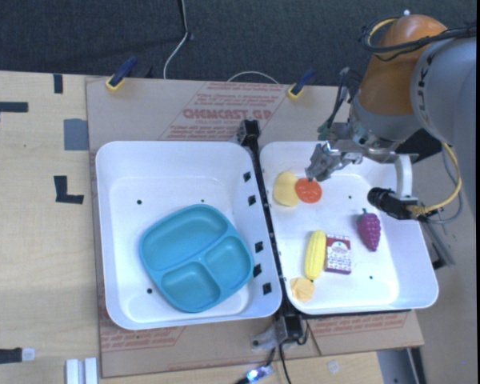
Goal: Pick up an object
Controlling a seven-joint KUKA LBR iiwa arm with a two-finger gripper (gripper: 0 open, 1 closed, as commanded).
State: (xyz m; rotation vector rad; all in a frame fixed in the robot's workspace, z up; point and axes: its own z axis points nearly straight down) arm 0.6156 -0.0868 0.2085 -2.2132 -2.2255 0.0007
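Six toys point(338, 255) fill one bin point(400, 290); gripper point(318, 171) state unclear.

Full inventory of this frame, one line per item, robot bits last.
divided plate: 1, blue, left bin
left bin: 1, white, left half of bench
right bin: 1, white, right half of bench
round toy: 1, pale yellow, right bin by the divider
tomato toy: 1, red-orange, touching the round toy's right side
corn toy: 1, yellow, right bin centre
small box: 1, dark red, beside the corn
grapes toy: 1, purple, right bin right side
small piece: 1, yellow, right bin near edge
clamps: 2, blue and yellow, cardboard's far corners
gripper: 1, grey, just above the tomato toy
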